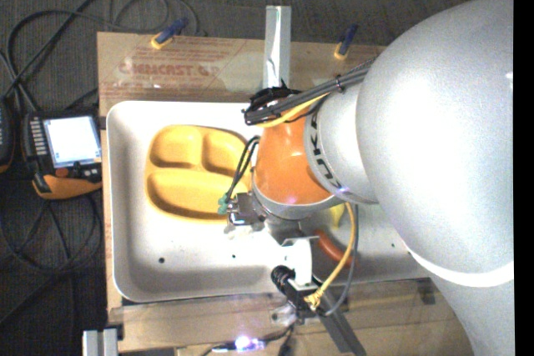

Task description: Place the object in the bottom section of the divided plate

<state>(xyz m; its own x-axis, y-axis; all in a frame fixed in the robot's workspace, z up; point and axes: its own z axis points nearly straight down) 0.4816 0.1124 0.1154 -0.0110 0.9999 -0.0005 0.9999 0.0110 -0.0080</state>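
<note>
A: Object [328, 246] — probably that red-orange sliver in the right bin [380, 242], tucked under the arm [434, 137], just beside a pale yellow patch. Too little on show to call its shape.

B: Agreed. Mostly covered by the wrist and crossed by a yellow cable [344, 258]. Looks smooth and rounded, perhaps plastic, so likely light, stiff and a bit slippery. Only a guess, mind.

A: Best taken squarely across its narrow middle, then, to stop it squirting out. No need for a hard squeeze.

B: And the gripper [242, 217]?

A: Hanging over the left bin [125, 263], at the near right rim of the plate [179, 150]. Apart or together — impossible to tell, with the orange band and wrist hardware sitting on top. Cannot see anything carried there.

B: Plate itself easy enough to read: yellow, lying flat toward the far side of the left bin, with two small sections far and one large section near.

A: Taking that large near one as the bottom section [188, 196]. Right end of it hidden behind the wrist, though.

B: Same trouble with the right bin, blocked almost wholly by the arm's big grey body.
</note>
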